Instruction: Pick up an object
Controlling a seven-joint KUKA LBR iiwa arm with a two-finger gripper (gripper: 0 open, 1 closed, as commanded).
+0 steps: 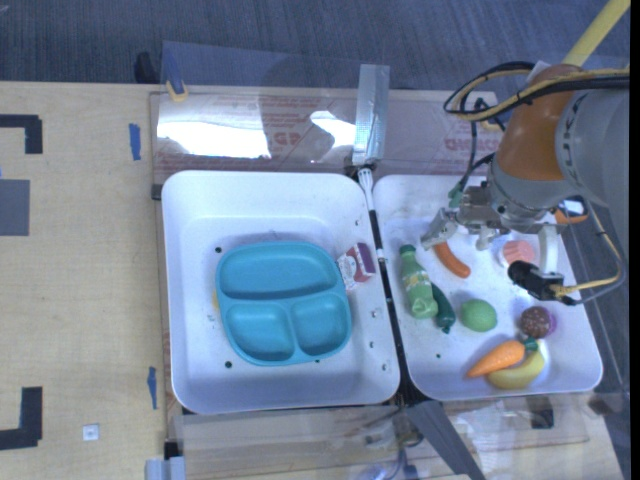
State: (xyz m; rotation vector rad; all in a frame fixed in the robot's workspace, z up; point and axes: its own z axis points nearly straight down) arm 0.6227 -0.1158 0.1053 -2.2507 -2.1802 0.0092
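Wood-top desk (70, 298), two white bins side by side, clear sheet propped along the far edge. Nothing is picked yet. The likely target is the small orange carrot piece (453, 259) in the right bin (580, 368), toward its far-left part, lying flat and slanted on the bin floor.

The claw (462, 224) hangs just above and beside it, at the bin's far edge; can't tell if it's spread or clenched, and I see nothing gripped. So my read is the approach step, pre-grasp.

Next move probably needs a short drop, centred on the carrot piece and turned across its long axis.

Neighbours:
- green bottle (416, 282) just left, near the divider
- green ball (479, 315) toward the near edge
- big carrot (498, 358) lying on the banana (524, 371), near-right corner
- dark round fruit (536, 320) right side

The left bin (190, 228) holds a blue divided tray (284, 302).
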